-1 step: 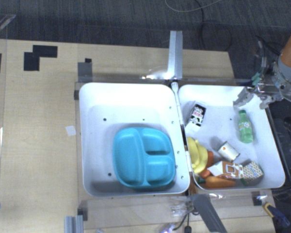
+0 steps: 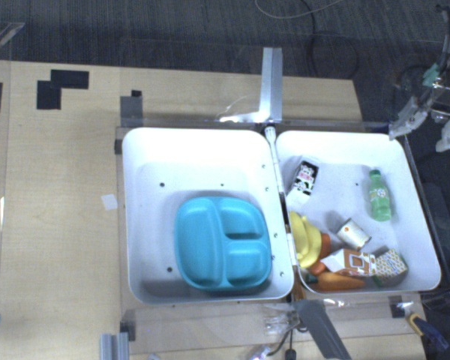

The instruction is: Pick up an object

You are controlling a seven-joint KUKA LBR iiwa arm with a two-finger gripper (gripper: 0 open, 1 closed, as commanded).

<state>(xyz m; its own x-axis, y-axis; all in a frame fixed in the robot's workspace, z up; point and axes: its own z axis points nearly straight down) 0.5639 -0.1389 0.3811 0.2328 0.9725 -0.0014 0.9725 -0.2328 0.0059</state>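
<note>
**Gripper parked off the far right corner, nothing picked yet**

Gripper [image 2: 427,115] sits outside the right bin [image 2: 405,156], just beyond its far right corner and above the dark floor. It is small and blurred there, so I cannot tell whether it is wide or narrow, and nothing is seen in it.

The things to choose from all lie in the right bin. A green bottle [image 2: 379,196] lies alone near the right wall, and a small black-and-white box [image 2: 305,177] lies close to the wall that divides the bins. Along the near edge is a crowded heap: a banana [image 2: 306,240], a short can [image 2: 353,233] on its side, an orange carrot [image 2: 337,280] and a patterned packet [image 2: 375,263], touching or overlapping one another. The left bin [image 2: 135,201] holds one blue divided tray [image 2: 223,240].

The pick has not begun, by my judgement. The risks from here:

- A reach into the heap could catch two things at once, or push one aside and close on air.
- The can and the bottle are round and lying down, so they may roll away from an off-centre grasp.
- The box and the banana sit hard by the dividing wall, which could block the descent on that side.
- The tray looks too broad and flat to grip from above.

The bottle, well apart from the rest, seems the safest choice.
</note>
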